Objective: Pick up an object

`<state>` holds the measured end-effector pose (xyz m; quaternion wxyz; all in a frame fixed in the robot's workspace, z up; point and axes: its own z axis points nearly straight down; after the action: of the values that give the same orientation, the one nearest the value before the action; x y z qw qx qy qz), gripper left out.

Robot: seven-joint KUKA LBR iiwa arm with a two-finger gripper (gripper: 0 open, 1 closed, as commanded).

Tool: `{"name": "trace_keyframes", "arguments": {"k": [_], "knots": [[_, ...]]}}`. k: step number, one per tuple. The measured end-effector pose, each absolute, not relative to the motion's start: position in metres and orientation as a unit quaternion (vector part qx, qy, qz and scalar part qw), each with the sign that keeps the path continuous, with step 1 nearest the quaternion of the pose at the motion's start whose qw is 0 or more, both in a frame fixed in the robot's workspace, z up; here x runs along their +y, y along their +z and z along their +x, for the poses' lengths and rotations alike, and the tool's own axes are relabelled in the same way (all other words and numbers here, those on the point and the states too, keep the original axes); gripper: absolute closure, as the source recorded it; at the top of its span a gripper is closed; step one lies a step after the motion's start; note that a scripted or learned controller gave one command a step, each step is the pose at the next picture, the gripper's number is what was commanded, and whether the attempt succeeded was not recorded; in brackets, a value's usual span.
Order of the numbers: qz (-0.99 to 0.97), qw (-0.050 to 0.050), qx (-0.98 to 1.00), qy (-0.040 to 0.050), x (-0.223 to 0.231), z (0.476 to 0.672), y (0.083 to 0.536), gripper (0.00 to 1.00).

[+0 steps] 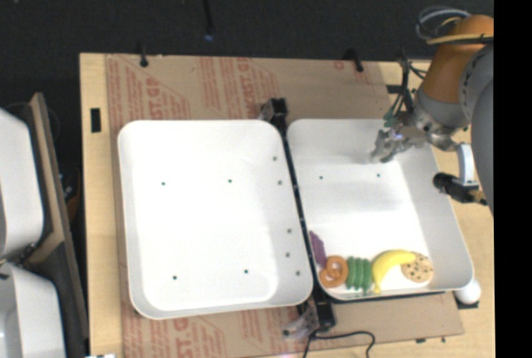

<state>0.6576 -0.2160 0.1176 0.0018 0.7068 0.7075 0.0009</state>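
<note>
Camera view: gripper over right bin (far end).

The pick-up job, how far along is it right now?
Nothing looks picked yet. The gripper sits over the far right corner of the right bin, well apart from the toys. The banana, cookie, green piece and orange ring all lie along the near edge. Left: reach one, grasp it, lift.

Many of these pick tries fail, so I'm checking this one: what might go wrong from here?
The toys, banana, cookie, green piece and pretzel, are crowded along the right bin's near wall; a grasp may catch two or hit the wall. The gripper is at the bin's far end, so a descent here likely meets bare floor.
</note>
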Motion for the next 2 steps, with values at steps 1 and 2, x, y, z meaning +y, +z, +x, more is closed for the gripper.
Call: {"name": "trace_keyframes", "arguments": {"k": [1,2], "knots": [[0.707,0.004,0.707,0.0024,-0.213,0.626,0.226,1.0],[0.707,0.001,0.708,0.0006,-0.18,0.611,0.23,1.0]]}}
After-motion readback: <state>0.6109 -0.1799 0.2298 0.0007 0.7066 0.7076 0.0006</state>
